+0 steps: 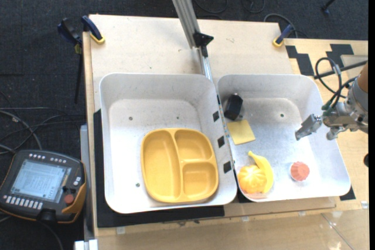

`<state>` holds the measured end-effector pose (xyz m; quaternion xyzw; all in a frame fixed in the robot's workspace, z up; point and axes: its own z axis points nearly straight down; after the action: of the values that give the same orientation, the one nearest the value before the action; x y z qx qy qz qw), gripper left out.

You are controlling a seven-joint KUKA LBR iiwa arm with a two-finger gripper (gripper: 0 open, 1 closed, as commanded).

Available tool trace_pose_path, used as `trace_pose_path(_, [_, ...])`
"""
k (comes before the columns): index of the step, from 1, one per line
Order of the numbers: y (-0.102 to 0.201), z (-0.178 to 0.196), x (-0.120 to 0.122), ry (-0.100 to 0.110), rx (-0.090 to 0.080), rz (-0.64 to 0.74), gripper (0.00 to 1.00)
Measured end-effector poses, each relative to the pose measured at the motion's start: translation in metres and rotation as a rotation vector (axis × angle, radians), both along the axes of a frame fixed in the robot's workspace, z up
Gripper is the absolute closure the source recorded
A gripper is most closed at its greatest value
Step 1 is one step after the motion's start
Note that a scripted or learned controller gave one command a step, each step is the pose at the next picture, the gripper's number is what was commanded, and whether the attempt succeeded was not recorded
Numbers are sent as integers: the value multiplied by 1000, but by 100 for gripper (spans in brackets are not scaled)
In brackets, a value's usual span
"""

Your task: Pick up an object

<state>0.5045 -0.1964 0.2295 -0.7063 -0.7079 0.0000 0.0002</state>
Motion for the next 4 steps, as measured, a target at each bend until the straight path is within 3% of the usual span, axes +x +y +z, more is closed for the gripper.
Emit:
trace_pose_path(1, [0,0,0,0,0,-1,0])
trace_pose_path(3, [10,-98,-11,6,2,-3,0])
trace_pose_path(4, [11,-135,-10,-1,-1,-3,0])
